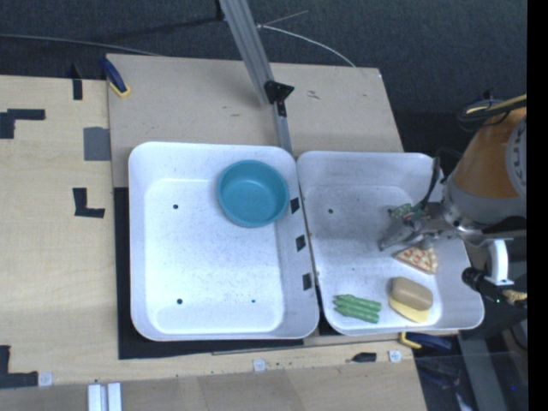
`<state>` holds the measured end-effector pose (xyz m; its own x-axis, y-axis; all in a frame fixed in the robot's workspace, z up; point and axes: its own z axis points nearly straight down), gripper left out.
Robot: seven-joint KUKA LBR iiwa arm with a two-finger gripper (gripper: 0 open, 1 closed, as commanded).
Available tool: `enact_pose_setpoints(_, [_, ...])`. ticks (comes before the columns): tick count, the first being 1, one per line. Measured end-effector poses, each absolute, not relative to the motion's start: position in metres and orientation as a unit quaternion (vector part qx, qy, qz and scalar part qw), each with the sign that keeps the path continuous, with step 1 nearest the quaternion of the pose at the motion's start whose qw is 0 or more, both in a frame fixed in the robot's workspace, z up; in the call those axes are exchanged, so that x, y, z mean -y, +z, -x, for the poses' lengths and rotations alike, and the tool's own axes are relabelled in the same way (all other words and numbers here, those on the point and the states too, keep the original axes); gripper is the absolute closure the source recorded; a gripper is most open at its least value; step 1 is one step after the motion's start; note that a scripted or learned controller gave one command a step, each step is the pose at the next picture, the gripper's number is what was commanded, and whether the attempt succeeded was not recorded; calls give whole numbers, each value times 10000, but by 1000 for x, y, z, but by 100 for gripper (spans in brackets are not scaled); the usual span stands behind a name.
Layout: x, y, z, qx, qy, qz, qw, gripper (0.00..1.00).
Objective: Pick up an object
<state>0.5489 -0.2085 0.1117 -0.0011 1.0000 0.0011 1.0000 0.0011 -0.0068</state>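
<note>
My gripper reaches into the right bin from the right, low over its right half. Its dark fingers point left, just above a pizza slice with a red and tan top. A tan and yellow sandwich-like block lies near the bin's front right corner. A green bunch of beans lies at the bin's front. A blue bowl sits in the back right part of the left bin. I see nothing clearly between the fingers.
The arm's orange band and grey wrist hang over the right bin's right rim. A slanted metal pole runs down to the bins' back edge. The two bins meet at a raised divider.
</note>
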Motion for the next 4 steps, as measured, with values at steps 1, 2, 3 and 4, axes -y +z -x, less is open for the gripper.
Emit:
enact_pose_setpoints(1, [208,125,-550,7080,9,7062,13,100])
enact_pose_setpoints(2, [207,188,-553,7077,-7,7065,-19,100])
enact_pose_setpoints(3, [207,238,-554,7078,-9,7064,-22,100])
enact_pose_setpoints(4, [156,226,-570,7092,3,7050,9,100])
